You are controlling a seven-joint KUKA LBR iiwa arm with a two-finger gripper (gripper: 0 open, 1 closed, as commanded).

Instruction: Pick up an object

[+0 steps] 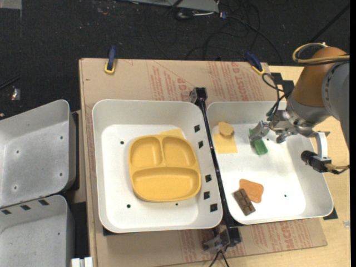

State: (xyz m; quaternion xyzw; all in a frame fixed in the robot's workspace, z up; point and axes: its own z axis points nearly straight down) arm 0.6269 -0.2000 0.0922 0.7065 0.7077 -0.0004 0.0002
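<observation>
Camera view: tool (260,139) in the right bin (311,204), fingers clamped on the green object (258,146).

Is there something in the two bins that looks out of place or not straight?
Mostly tidy. One oddity: a yellow sheet lies partly hidden under the yellow tray in the left bin, showing just a corner.

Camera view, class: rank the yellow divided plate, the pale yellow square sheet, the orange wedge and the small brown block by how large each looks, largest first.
1. Yellow divided plate, by far the largest.
2. Pale yellow square sheet.
3. Orange wedge.
4. Small brown block.
The wedge and the block look close in size, so their order is unsure.
</observation>
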